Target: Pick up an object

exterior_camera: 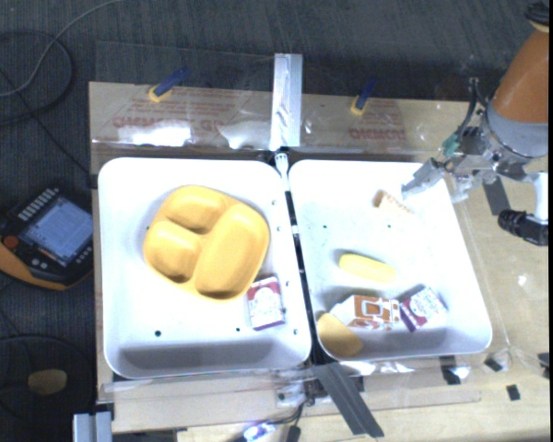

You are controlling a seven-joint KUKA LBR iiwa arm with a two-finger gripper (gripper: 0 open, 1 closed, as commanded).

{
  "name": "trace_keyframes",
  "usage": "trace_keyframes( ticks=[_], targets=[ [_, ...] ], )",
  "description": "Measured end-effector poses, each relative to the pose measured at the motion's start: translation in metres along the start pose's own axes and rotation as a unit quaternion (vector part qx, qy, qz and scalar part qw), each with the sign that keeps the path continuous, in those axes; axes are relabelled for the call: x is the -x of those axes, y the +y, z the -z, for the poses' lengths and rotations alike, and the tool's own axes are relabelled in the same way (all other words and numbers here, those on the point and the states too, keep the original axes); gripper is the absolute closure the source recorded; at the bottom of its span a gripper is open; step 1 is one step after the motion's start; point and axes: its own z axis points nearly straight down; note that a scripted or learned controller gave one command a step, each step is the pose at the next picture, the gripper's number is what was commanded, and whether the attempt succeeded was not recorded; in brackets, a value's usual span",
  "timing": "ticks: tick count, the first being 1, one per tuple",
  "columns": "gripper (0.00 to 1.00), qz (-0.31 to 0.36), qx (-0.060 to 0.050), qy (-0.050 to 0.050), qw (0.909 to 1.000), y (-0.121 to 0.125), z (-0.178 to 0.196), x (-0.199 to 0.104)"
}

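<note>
My gripper [440, 184] hovers over the far right corner of the right bin [461, 247], open with nothing between its fingers. One fingertip [415, 188] points at a small tan and white piece [392, 202] just to its left. Further forward in this bin lie a yellow oblong [366, 267], an orange and white carton [372, 311], a purple and white carton [423, 304] and a tan round thing [339, 335]. In the left bin [120, 274] sit a big lumpy yellow object [205, 239] and a small pink and white carton [265, 303].
The arm with its orange band [523, 81] comes in from the upper right. A ridge [293, 247] divides the two bins. Clear plastic sheet with two clips [258, 118] lies behind them. A hand-held controller [44, 238] and cables rest on the floor at left.
</note>
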Motion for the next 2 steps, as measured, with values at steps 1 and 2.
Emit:
trace_keyframes(
  ticks=[1, 2],
  targets=[
    [0.0, 0.104, -0.001, 0.0, 0.9945, -0.013, -0.114, -0.043],
    [0.0, 0.194, 0.001, -0.001, 0.9809, -0.023, -0.064, -0.061]
  ],
)
